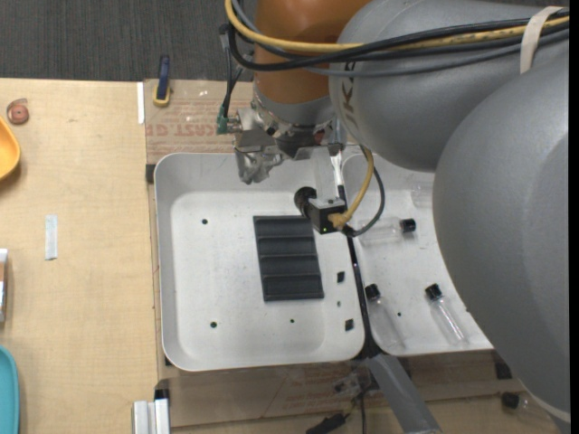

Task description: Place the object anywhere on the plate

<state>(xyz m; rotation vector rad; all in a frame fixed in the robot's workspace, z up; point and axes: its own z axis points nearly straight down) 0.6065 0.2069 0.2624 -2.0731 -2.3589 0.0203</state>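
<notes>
Arm (470,107): smooth grey casing with a soft sheen; orange band is glossy.
Gripper (258,165): bare metal look, dull grey.
Left bin (181,242): white plastic, smooth, faintly scuffed and speckled.
Ribbed block (289,259): black, matt, with raised ridges across it.
Clear tube (445,315): transparent plastic or glass, black cap.
Bench top (81,242): pale wood-look board, matt.
Cables (362,39): yellow and black sheathing, smooth, slightly shiny.
Cardboard (194,116): brown, matt, printed in red.
</notes>
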